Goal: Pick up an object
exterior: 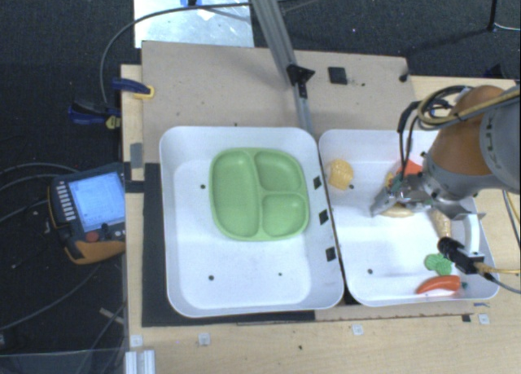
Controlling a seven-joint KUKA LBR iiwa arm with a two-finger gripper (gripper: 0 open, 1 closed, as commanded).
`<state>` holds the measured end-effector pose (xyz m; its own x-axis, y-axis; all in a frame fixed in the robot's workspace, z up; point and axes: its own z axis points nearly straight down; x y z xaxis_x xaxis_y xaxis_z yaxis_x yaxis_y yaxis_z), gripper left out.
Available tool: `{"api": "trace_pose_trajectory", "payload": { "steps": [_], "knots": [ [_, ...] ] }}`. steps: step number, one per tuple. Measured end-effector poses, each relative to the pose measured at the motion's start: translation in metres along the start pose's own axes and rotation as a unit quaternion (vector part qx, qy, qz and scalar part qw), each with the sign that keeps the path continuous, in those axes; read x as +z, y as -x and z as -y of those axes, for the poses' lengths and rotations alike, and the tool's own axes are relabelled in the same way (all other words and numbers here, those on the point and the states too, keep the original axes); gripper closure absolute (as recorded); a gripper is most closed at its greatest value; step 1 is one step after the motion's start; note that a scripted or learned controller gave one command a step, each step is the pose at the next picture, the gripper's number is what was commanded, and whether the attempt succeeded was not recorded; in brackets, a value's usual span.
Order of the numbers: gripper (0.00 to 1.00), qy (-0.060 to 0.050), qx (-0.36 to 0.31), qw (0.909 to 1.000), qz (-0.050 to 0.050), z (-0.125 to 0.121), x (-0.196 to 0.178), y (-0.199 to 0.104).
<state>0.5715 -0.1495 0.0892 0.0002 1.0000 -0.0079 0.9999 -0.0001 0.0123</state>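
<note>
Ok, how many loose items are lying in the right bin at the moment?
4 visible: a yellowish piece near the bin's upper left, a pale piece at the gripper, a green item and a red-orange item at the lower right. The arm may hide more.

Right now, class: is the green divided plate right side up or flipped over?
Right side up: the green divided plate in the left bin shows three open compartments facing upward.

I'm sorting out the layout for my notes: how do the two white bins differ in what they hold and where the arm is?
The left bin holds one green divided plate; the right bin holds several small items, among them a yellowish piece and a red-and-green one. The arm's pincer hangs over the right bin, while the left bin has no arm above it. Both are shallow, white and side by side.
</note>
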Motion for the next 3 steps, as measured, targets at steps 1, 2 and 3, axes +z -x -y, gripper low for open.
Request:
{"api": "trace_pose_trajectory", "payload": {
  "steps": [1, 2, 3],
  "knots": [
    [1.0, 0.005, 0.0, 1.0, 0.0, -0.004, -0.015, 0.0],
    [1.0, -0.004, -0.001, 1.0, -0.004, 0.001, -0.061, 0.002],
    [1.0, -0.002, -0.003, 1.0, -0.003, -0.001, -0.126, 0.003]
  ]
}}
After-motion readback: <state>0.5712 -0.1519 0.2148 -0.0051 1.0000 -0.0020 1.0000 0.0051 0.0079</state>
